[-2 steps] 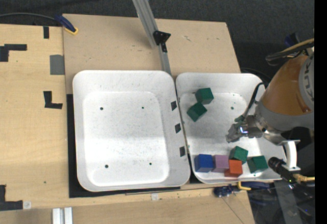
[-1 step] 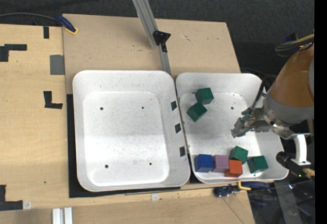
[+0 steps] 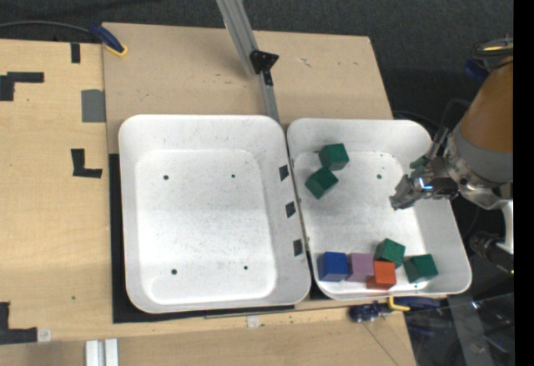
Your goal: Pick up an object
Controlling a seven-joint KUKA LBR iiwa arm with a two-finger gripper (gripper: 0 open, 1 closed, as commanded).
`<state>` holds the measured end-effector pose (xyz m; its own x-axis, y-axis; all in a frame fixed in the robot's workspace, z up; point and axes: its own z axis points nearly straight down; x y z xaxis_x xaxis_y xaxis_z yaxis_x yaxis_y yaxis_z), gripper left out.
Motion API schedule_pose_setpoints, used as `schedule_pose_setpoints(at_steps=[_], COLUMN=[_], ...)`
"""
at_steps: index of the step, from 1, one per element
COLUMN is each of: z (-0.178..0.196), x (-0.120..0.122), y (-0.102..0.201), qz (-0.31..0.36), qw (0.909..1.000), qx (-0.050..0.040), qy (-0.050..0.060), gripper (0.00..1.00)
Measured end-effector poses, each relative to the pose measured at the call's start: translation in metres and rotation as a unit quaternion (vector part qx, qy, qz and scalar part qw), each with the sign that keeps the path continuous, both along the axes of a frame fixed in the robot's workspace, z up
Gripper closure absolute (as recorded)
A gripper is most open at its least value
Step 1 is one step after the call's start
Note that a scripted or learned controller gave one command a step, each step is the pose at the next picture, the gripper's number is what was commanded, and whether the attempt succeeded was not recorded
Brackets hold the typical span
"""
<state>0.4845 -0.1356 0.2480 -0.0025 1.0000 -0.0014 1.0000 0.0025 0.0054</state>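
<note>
— How is the light looking from up there?

— Even and fairly bright; it seems to be falling from overhead, so the two white bins [image 3: 200, 127] are glowing without harsh glare, and the blocks [image 3: 334, 156] are casting only small, soft shadows.

— And the sharpness?

— The whole picture is running a bit soft and grainy. My own arm [image 3: 488, 127] is blurring at the right, and my pincer [image 3: 406, 193] is showing as a smeared grey shape. The floor beyond the bench [image 3: 50, 106] is staying dark.

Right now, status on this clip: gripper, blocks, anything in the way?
Gripper over right bin's right side, nothing between fingers. Blocks untouched: two green up top, five along near wall. Path clear.
</note>
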Motion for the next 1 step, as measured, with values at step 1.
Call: schedule_pose_setpoints(at_steps=[1], z=[-0.0125], x=[0.0211], y=[0.0532], qz=[0.002], qw=[1.0], qx=[0.0013], qy=[0.004], gripper=[1.0])
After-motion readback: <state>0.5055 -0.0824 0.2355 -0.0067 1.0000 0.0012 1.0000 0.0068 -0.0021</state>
